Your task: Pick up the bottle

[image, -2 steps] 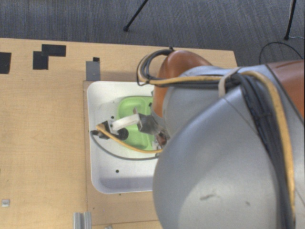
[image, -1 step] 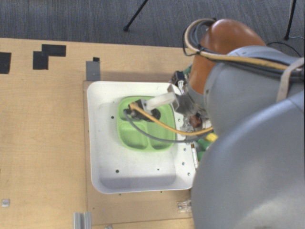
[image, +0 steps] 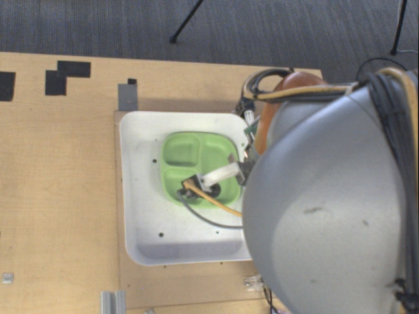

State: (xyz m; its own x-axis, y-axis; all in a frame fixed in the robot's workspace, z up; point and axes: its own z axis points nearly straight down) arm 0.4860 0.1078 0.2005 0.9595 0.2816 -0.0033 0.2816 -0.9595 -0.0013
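Reaching low into the bin at frame centre, with the bottle's place unclear.

Filling the right half of the frame: grey arm [image: 327, 201], bent steeply over, judged so as to carry its wrist down among the contents; orange band [image: 298, 84] peeking out at upper right of centre. At centre: white bin [image: 141, 241], shallow, with bare floor along its left and lower parts. Inside, toward the upper right of that bin: green divided tray [image: 190, 152], lying flat, probably mere clutter rather than the target. At the tray's right edge, tucked against the arm's outline: gripper [image: 242, 169], brought close above the tray; open or closed, cannot tell. As for the bottle: cannot tell where, likely hidden beneath the arm's bulk at right. Likewise cannot tell its long axis or which way its neck points.
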